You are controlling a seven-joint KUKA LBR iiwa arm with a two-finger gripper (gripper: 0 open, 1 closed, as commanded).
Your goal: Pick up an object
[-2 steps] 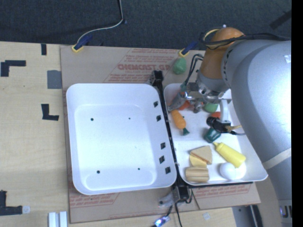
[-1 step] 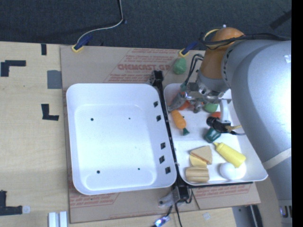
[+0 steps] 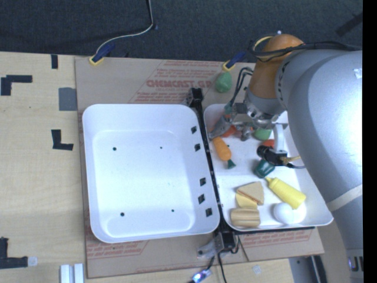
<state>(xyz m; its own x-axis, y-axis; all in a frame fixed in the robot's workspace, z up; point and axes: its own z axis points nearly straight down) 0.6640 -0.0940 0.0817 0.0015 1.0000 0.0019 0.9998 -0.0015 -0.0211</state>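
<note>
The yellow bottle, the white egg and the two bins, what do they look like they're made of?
Yellow bottle: probably smooth moulded plastic, one even colour with a soft sheen. White egg: likely plastic too, glossy and unmarked. Both bins: thin white plastic, with rounded formed corners and a matte-to-satin finish.

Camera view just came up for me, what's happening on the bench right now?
The arm reaches in from the right with its gripper low in the right bin, near the far end, just above the toy carrot. Nothing is visibly between its fingers. Other items in that bin lie untouched: a yellow bottle, a sandwich wedge, a bread piece and a white egg. A green item sits outside on the cardboard.
</note>
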